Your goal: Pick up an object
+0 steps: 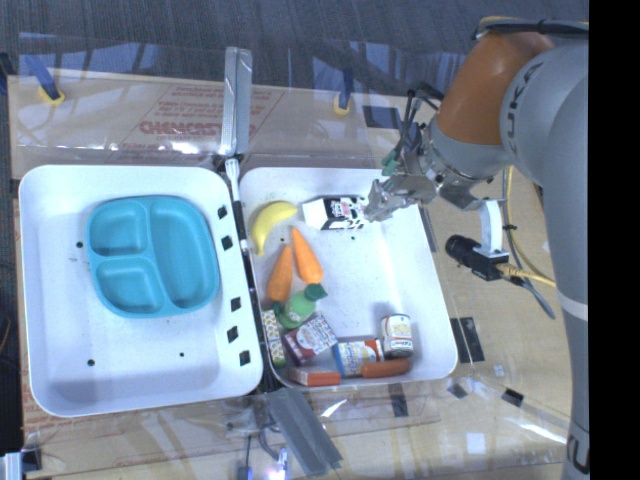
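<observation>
My gripper hangs over the far right part of the right bin, coming in from the right under the orange wrist band. Its tip sits right at the right end of a small black-and-white carton that lies on its side near the bin's far wall; whether it touches the carton I cannot tell. A yellow banana lies at the far left of that bin. Two orange carrots lie just below the banana.
A green bottle, a small can, several packets and a red sausage-like piece crowd the right bin's near edge. The left bin holds a blue divided plate. A grey divider post stands between the bins.
</observation>
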Tool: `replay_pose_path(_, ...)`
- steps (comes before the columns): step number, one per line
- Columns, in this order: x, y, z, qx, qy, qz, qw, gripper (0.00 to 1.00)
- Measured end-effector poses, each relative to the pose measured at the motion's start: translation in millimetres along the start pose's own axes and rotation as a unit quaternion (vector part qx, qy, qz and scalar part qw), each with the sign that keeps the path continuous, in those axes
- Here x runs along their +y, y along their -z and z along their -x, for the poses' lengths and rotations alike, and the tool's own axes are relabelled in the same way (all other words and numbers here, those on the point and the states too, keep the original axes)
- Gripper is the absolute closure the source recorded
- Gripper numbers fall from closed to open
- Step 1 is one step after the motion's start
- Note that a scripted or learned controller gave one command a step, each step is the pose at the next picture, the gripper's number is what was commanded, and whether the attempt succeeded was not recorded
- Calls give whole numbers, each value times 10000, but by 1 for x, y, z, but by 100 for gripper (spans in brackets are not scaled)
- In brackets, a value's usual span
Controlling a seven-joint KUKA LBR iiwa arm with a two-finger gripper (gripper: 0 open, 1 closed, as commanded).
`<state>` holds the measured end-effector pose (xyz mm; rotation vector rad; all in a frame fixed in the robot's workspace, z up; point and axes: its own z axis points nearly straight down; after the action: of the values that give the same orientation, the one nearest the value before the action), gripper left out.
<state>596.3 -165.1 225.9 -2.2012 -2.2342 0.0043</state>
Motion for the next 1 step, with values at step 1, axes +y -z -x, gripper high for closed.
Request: replay_pose_path(1,-25,-113,-71,-6,965,2,9953,100)
